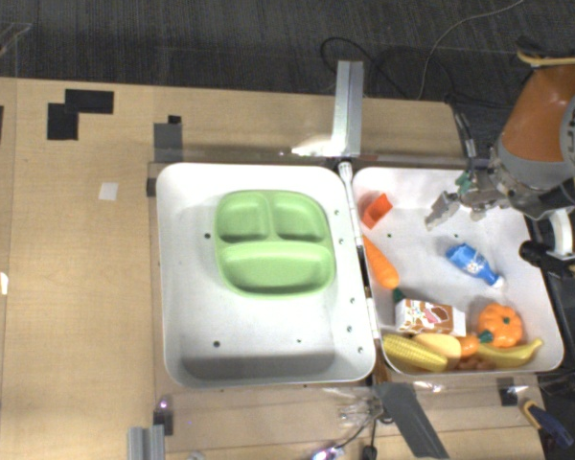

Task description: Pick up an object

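a grey robot arm [546,132] with an orange band reaches from the right over the right shallow white bin [417,223], its two-finger gripper [457,204] spread open and holding nothing above the bin's bare upper floor. just below it lies a small blue and white packet [473,264]; an orange carrot [379,264], a pumpkin [499,324], corn [417,353] and a banana [508,355] lie nearer the front. the left white bin [187,286] holds a green divided plastic plate [271,241].

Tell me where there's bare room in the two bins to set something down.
Left bin: a bare strip left of the green divided plate and a band along the near wall. Right bin: bare middle floor between the carrot and blue packet. Crowded: near edge with corn, box, pumpkin, banana.
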Robot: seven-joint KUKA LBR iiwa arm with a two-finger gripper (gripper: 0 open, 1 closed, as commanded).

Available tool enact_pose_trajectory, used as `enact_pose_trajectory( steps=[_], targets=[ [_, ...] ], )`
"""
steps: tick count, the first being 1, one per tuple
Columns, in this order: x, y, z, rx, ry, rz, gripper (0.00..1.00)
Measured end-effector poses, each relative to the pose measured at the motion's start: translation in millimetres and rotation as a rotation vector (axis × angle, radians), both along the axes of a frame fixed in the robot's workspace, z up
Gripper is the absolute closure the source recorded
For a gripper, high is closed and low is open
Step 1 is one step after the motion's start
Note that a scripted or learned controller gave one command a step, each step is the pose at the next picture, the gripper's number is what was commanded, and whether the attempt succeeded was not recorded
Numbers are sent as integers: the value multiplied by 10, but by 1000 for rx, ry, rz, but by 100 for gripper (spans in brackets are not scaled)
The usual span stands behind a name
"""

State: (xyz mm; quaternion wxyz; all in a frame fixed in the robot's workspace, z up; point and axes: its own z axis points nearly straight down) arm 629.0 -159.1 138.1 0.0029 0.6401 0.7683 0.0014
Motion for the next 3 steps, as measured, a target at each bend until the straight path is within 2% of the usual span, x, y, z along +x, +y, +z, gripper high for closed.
enact_pose_trajectory(
  steps=[1,2,3],
  targets=[
    [-491,-297,-484,-1,-4,67,0],
    [-462,-275,-370,-1,-12,70,100],
    [-43,368,845,2,1,-249,100]
  ],
)
